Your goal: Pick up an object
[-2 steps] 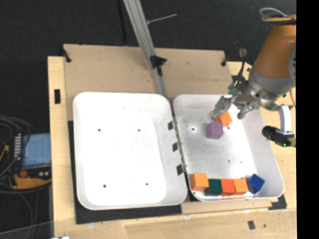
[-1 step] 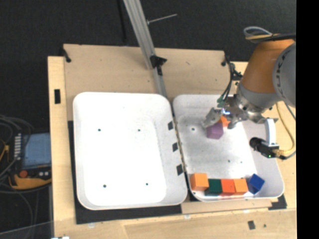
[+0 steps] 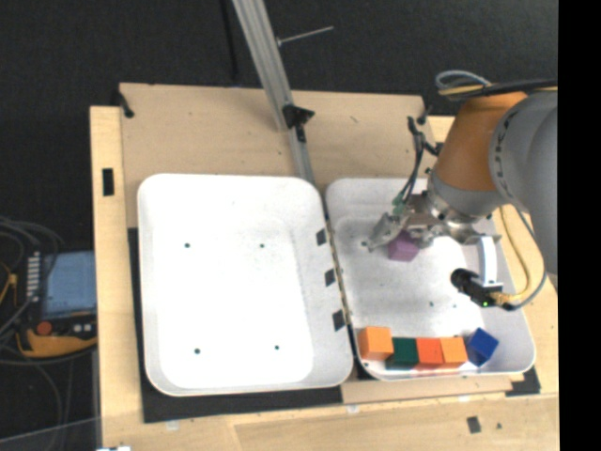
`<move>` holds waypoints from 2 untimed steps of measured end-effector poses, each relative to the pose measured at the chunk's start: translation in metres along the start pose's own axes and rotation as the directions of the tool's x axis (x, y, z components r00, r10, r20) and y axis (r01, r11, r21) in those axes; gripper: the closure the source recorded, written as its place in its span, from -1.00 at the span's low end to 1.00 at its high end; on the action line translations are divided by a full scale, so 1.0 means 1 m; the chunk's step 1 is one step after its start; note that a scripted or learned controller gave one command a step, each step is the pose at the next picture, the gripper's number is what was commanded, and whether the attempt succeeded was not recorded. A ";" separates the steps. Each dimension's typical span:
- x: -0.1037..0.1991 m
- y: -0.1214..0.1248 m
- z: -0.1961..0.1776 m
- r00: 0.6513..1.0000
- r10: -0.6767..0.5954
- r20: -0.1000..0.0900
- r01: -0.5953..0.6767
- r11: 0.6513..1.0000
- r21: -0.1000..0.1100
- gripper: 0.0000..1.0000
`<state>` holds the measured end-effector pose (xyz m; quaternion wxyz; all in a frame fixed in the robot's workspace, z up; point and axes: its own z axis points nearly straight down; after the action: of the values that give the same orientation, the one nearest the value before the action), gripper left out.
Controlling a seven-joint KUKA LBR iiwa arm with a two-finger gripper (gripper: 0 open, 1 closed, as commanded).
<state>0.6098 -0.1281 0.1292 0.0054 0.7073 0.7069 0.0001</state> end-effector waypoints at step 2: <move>0.007 0.010 -0.066 1.000 -0.004 -0.007 0.004 1.000 0.001 1.00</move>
<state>0.6194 -0.1209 0.1955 0.0026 0.7059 0.7083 0.0023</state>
